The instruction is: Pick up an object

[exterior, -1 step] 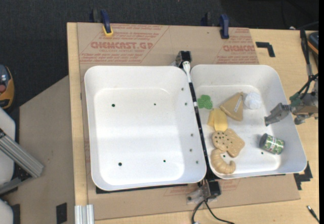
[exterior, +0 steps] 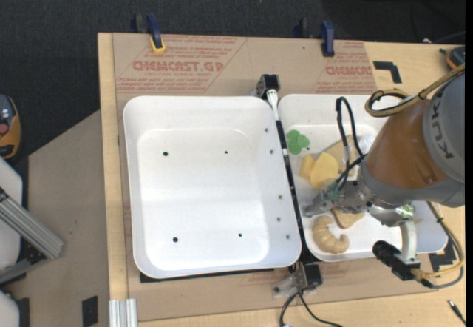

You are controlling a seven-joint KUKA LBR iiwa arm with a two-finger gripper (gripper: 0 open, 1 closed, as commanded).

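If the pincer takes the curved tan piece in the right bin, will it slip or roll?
The curved tan piece looks croissant-shaped and lies flat, so rolling seems unlikely. Its rounded, smooth-looking surface may slip between fingers. It is probably light for its size.

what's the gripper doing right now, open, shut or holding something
gripper: down in the right bin among the objects, open or shut cannot be told.

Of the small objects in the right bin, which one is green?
The small round green object near the bin's upper left corner, beside the divider. The yellow wedge-shaped piece and the tan curved croissant-like piece lie lower.
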